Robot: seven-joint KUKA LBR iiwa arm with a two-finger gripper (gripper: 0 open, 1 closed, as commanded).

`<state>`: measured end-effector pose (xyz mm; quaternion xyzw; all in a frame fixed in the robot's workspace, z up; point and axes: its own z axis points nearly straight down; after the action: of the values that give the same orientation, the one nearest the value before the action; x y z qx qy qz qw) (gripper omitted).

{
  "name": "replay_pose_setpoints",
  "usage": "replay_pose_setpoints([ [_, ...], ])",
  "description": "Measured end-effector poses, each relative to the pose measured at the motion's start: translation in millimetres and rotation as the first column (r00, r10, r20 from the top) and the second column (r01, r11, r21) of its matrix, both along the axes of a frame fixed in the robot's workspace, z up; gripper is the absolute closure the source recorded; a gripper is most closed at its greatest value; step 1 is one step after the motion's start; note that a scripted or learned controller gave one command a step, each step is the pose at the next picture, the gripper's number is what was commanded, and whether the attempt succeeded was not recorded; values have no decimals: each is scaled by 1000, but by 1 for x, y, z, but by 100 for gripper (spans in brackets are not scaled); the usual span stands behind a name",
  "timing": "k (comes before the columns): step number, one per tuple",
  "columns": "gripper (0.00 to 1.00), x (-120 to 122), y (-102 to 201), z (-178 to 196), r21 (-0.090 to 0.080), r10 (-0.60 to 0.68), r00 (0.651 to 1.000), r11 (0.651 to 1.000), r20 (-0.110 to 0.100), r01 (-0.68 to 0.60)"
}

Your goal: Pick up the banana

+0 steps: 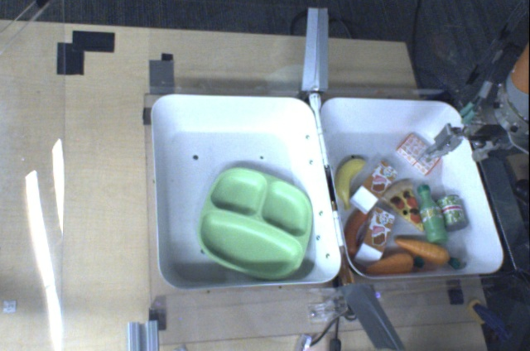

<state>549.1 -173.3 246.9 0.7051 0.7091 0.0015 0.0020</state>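
A: Yellow banana [350, 174] sits in the right bin [377, 111], against the divider side, roughly 9 o'clock from that bin's centre. Lies curved, top end toward 12.

B: Anything touching it?

A: A small white block [363, 199] sits just beside its lower end at 5 o'clock. A red-and-white packet [382, 175] is just beside it at 3 o'clock. Below that, a pile: pizza slice [405, 201], green bottle [431, 214], small can [452, 211], carrot [422, 250], sausage-like piece [354, 229]. Can't tell which of those overlap each other.

B: Gripper?

A: Gripper [445, 140] is at the right bin's 2 o'clock corner, well apart from the banana. It's over a pink checkered card [416, 153], or just beside it. Too small and blurred to read the hand state: released or clenched, cannot tell. Nothing visibly between the tips.

B: Arm?

A: Arm [505, 113] comes in from 3 o'clock, grey, with an orange patch at the frame edge.

B: Left bin?

A: Left bin [190, 117] holds a green compartment tray [257, 221], face down or domed, sitting toward 5 o'clock in that bin. Both bins rest on a light wood bench [83, 175].
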Motion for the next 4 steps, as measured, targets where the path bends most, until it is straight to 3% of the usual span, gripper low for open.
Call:
replay_pose_setpoints([
  [1, 0, 16, 57, -71, -1, 302, 953, 953, 0, -302],
  [2, 0, 62, 68, -154, -4, 642, 767, 767, 2, -642],
  [3, 0, 23, 68, -157, -9, 557, 830, 830, 9, -557],
  [4, 0, 91, 77, -159, -3, 210, 978, 978, 5, -210],
])
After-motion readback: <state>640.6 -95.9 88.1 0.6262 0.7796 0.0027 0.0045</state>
